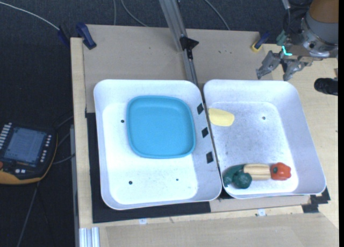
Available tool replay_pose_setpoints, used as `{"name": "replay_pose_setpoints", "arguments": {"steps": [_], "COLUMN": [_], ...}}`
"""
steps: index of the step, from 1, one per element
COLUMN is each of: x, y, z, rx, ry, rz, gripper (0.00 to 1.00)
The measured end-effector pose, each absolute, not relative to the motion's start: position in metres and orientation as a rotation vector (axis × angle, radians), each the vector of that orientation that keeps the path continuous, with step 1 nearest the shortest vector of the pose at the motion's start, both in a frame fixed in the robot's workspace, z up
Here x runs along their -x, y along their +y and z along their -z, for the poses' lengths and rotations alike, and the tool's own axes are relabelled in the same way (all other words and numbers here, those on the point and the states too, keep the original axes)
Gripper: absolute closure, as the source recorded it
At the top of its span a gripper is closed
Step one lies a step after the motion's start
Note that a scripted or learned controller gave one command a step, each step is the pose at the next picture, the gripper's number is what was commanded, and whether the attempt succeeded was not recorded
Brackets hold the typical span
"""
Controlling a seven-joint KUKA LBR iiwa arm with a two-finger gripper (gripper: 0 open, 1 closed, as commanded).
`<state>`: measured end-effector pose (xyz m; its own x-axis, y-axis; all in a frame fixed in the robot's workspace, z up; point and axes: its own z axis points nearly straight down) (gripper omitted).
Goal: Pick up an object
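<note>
While the gripper (279, 66) hangs above the bench just beyond the far right corner of the right bin (301, 112), its two fingers spread apart and holding nothing, every pickable object lies nearer the camera and to its left. A pale yellow piece (221, 117) sits closest, by the bin's left wall. Along the near wall, well apart from the fingers, a dark green item (237, 178), a tan roll (257, 171) with its long axis left to right, and a red item (280, 171) touch in a row.

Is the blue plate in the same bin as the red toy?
No, the blue plate lies in the left bin; the red toy in the right.
</note>
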<state>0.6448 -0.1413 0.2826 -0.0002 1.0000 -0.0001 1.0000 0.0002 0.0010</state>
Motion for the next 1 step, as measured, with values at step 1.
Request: {"name": "replay_pose_setpoints", "arguments": {"steps": [1], "x": [-0.6448], "y": [-0.1413], "z": [-0.2825], "rx": [-2.221], "ry": [2.221], "rz": [-0.001], "gripper": [0.00]}}
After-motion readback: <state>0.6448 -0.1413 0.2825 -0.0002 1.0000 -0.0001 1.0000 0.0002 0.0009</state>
